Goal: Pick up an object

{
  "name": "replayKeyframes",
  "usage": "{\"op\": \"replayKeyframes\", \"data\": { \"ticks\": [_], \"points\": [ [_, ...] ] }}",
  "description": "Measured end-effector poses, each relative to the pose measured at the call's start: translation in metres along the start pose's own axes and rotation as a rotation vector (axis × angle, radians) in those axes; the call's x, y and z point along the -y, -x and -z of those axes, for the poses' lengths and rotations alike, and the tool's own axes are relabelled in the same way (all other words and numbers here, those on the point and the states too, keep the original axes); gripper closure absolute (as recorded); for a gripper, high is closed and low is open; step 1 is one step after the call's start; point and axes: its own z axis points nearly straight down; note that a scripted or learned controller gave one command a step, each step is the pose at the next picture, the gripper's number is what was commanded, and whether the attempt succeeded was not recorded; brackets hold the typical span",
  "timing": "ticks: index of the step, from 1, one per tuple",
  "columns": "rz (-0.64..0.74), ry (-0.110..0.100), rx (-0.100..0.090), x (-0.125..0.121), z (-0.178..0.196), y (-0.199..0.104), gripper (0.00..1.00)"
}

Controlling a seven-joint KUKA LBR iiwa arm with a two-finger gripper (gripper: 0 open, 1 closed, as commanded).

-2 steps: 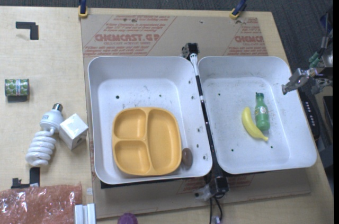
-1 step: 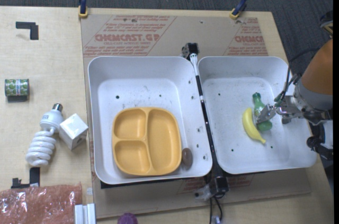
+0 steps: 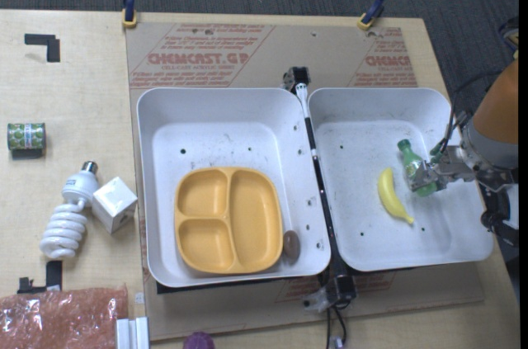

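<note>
1. My arm (image 3: pixel 505 115) reaches in from the right, its orange band showing above the right bin's (image 3: pixel 363 244) right wall.
2. My gripper (image 3: pixel 426 176) sits low in that bin's right half, right at a small green bottle (image 3: pixel 411 163).
3. The bottle lies against my fingers and looks caught between them, though I cannot tell how tight the grip is, since metal and green plastic blur together there.
4. The bottle's cap end points far-left and its body runs back toward my wrist.
5. Just left of the bottle, apart from my fingers, a yellow banana (image 3: pixel 392 195) lies on the bin floor, curving toward the near side.
6. Over in the left bin (image 3: pixel 216 112), a yellow divided plate (image 3: pixel 228 219) fills the near half.
7. A small brown lump (image 3: pixel 290 245) rests against the plate's right edge.
8. Out on the bench to the left sit a spiral light bulb (image 3: pixel 68 217), a white cube (image 3: pixel 114 204) touching it, and a green can (image 3: pixel 25 137) farther back.
</note>
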Motion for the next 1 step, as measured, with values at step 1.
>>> {"op": "replayKeyframes", "data": {
  "ticks": [1],
  "points": [
    [0.003,0.0,0.0,0.01,0.0874,-0.0747,1.0]
  ]
}}
